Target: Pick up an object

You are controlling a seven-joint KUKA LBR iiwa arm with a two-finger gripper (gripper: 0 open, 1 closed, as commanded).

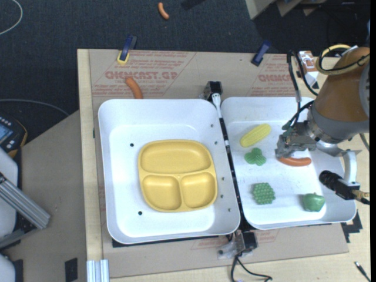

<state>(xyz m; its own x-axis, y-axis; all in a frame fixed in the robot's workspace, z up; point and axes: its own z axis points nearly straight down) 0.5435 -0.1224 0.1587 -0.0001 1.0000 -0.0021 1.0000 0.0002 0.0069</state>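
Where the gripper (292, 147) descends into the right bin (276, 113), a toy hot dog sausage (295, 161) lies directly beneath it, orange-red, stretched roughly left to right on the bin floor. The sausage sits just below the fingertips; contact cannot be confirmed, and the sausage is not seen between the fingers. Finger spacing cannot be determined, since the gripper body and its cables mask the tips from above.

Left of the sausage, a small dark green broccoli floret (254, 156) rests near the bin's centre. Above the floret lies a yellow corn cob (256, 135), tilted with its right end higher in the view. Toward the near edge of the same bin sit a green bumpy round toy (263, 193) and, to its right, a glossy green pepper (314, 201). All five items are apart from one another.

The left bin (117, 122) holds a yellow three-compartment tray (177, 175), set flat near its centre.

Beyond the bins, a second orange sausage (134, 87) lies on the cardboard sheet (176, 69) just behind the left bin. A third, smaller orange piece (163, 10) lies on the dark floor further back.
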